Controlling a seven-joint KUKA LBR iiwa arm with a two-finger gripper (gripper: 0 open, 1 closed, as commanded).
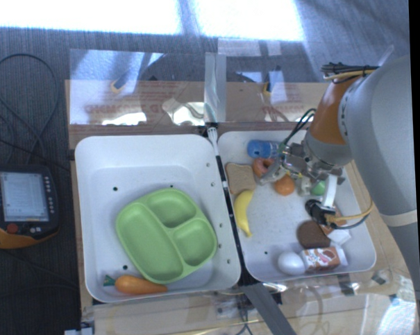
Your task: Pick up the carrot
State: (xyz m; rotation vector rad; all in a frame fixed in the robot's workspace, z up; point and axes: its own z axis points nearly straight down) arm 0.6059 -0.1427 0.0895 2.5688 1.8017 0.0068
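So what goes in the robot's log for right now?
carrot: left bin, front corner, beside green plate | gripper: over right bin, near orange ball | carrot not picked

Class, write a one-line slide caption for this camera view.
Carrot lies beside the green plate in the left bin while the gripper works over the right bin.

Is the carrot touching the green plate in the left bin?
Cannot tell. In the camera view the carrot lies right against the green plate rim, with no plain gap.

2 white bins — carrot (136,285) beside green plate (166,235) left, gripper (291,168) over the right.
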